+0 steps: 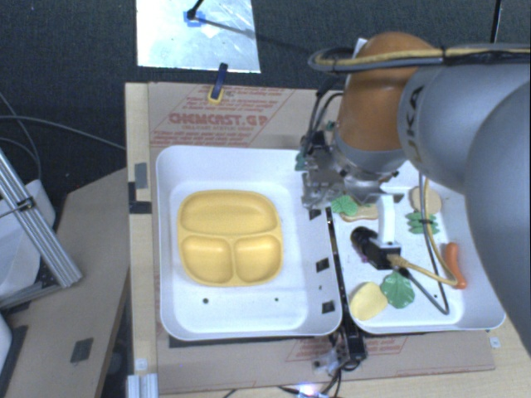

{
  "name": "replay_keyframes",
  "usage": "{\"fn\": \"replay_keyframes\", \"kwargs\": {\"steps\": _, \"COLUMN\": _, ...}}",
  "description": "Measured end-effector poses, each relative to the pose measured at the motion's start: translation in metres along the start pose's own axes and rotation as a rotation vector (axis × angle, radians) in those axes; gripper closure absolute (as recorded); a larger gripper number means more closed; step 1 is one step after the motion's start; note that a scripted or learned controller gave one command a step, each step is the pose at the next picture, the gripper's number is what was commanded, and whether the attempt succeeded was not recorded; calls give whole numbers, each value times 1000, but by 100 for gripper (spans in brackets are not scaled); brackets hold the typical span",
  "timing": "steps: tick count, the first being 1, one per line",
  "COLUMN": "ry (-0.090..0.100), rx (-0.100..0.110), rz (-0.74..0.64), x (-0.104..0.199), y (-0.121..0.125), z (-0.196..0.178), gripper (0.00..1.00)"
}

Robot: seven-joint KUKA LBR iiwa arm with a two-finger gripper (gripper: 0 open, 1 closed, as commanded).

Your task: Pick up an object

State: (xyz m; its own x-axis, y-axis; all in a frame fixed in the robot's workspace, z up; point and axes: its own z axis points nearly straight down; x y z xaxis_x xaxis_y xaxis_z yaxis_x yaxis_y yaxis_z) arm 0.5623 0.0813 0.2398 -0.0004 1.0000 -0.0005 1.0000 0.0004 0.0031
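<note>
My gripper [316, 199] hangs low over the divider between the two white bins, at the upper left corner of the right bin [477, 309]. A green toy piece [343, 205] on a tan slab [362, 213] lies just to its right, partly under the wrist. Further down the right bin lie a green leaf shape [399, 290] and a pale yellow lump [367, 302], touching each other. An orange carrot [453, 264] lies near the right side. Nothing shows between the fingers.
The left bin [166, 222] holds a yellow three-compartment plate [230, 235]. A small green and white piece [416, 220] and a round tan piece [424, 198] lie at the right bin's upper right, half hidden by the arm. Cardboard underlies both bins.
</note>
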Motion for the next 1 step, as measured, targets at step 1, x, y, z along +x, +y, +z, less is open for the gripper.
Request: {"fn": "replay_keyframes", "kwargs": {"steps": 1, "ry": 0, "rx": 12, "rz": 4, "x": -40, "y": -80, "z": 42, "gripper": 100}}
